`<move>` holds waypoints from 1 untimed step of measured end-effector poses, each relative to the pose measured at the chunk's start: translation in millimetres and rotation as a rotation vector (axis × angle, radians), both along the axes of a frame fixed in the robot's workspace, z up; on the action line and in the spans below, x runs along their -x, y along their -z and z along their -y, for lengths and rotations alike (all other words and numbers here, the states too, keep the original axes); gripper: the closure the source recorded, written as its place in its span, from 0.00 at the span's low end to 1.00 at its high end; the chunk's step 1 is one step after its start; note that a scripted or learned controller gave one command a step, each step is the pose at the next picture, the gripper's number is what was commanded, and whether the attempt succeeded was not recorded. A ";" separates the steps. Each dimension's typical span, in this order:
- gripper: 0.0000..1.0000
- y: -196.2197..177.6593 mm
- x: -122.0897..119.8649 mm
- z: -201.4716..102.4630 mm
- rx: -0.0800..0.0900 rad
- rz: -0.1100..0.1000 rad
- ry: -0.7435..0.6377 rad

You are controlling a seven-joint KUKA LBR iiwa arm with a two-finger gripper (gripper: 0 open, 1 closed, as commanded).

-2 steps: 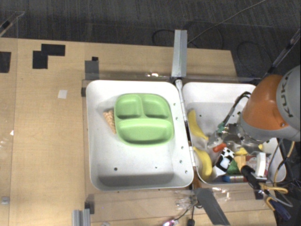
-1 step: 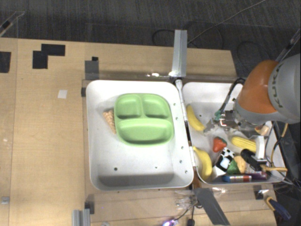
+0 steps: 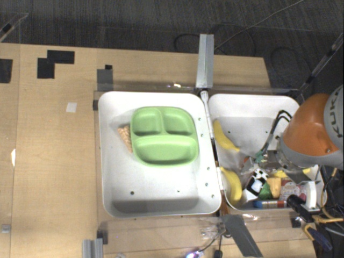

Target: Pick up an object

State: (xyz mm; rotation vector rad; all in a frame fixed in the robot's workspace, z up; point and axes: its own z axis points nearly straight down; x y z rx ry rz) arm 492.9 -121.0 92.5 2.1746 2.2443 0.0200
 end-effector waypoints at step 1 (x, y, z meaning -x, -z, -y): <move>1.00 -11.7 -3.1 -3.3 -0.006 0.006 -0.003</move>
